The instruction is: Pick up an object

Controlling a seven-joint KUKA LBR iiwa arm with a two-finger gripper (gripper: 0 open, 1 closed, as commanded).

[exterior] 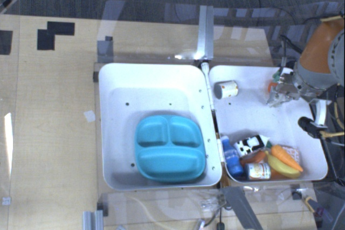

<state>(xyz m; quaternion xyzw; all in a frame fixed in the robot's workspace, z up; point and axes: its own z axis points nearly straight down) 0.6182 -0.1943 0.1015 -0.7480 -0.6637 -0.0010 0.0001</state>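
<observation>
The pincer (280, 95) hangs low over the right bin (253, 110), near its far right corner, at the end of the grey arm (323, 59) with the orange band. Whether it is clenched or released cannot be told at this slant, and nothing shows between its tips. A small orange-red bit (274, 85) sits right beside it; it may be part of the tool or a small item, too small to tell.

Nearest on the bin floor is a can (226, 89), a short pale cylinder lying on its side close to the far left corner, well apart from everything else. Lying free like that, it looks the easiest thing to pick, though a round wall may roll.

The rest are crowded along the near edge of that bin: a blue bottle (230, 158) against the left wall, a black-and-white cow toy (252, 144), a carrot (284, 155), a banana (284, 168) and a small jar (259, 171). They touch and overlap, probably smooth plastic, so a clean grip there would be harder.

The left bin (116, 116) holds a glossy blue divided tray (170, 147) toward its near right corner. Both bins rest on the pale wood counter (48, 116).
</observation>
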